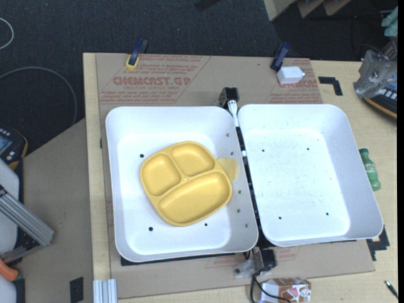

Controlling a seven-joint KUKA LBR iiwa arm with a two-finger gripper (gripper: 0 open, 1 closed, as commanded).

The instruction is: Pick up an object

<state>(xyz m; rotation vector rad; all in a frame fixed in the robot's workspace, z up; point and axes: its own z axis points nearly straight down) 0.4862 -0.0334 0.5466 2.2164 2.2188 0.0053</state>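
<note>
Dark carpet surrounds the desk [95,169], whose top is a sheet of brown cardboard printed with red lettering along its far edge. Two shallow white bins sit side by side on it, their inner rims touching along a line of black clips.

From the overhead camera, the left bin [123,137] holds a yellow divided plate [185,183], lying flat and turned slightly, with two small compartments toward 12 o'clock and one large compartment toward 6 o'clock. It rests near the bin's centre, its 3 o'clock edge close to the shared rim. The right bin [303,169] has a bare speckled floor.

Toward 1 o'clock from the plate, a small white block [290,75] lies on the cardboard just past the right bin's far rim. At 3 o'clock, a green marker-like item [370,168] lies beside the right bin's outer edge.

A grey metallic part at the upper right edge may be the end effector; I cannot tell its state.
</note>
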